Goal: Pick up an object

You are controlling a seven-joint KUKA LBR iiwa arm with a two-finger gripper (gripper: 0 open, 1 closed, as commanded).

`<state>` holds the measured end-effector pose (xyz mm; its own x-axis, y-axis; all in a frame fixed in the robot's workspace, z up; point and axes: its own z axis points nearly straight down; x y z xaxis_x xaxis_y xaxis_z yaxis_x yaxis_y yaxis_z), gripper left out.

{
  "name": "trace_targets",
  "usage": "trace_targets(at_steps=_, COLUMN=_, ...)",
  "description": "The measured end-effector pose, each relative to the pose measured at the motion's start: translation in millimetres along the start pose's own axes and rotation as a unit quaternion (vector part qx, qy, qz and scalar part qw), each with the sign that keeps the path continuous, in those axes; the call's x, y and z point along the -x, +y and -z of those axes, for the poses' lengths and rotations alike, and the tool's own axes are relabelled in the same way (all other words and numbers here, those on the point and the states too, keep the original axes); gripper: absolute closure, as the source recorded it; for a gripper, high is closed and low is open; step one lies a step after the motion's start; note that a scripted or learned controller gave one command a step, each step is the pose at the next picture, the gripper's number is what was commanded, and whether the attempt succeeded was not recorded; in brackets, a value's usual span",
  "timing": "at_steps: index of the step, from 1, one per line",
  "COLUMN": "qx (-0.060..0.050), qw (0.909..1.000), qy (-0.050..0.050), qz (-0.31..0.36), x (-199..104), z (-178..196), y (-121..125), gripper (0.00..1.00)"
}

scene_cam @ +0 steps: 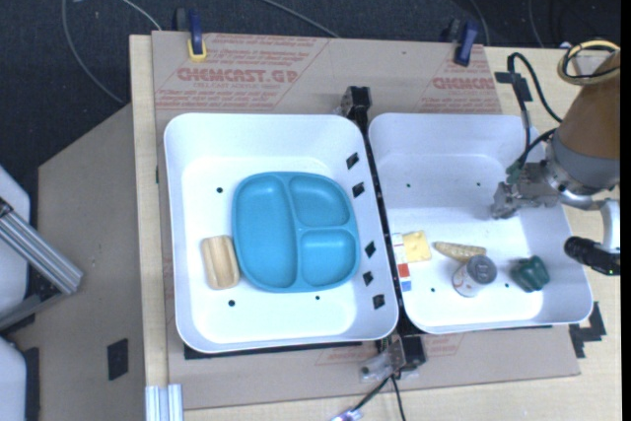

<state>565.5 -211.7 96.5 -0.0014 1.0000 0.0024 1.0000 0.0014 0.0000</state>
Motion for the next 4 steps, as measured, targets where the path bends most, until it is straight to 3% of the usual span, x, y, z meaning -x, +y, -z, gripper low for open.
trace_targets(at_steps=2, qx=0.003, qw=1.0, qy=-0.002, qz=0.0, x=-11.3, z=109.7, y=19.9, gripper=1.0)
trace_targets(at_steps=3, qx=0.002, qw=1.0, qy=-0.002, qz=0.0, x=-9.3, z=170.0, y=13.5, gripper=1.0)
trace_targets(at_steps=4, qx=-0.001, qw=1.0, qy=0.0, qz=0.001, x=-57.9, z=157.6, y=25.2, gripper=1.0)
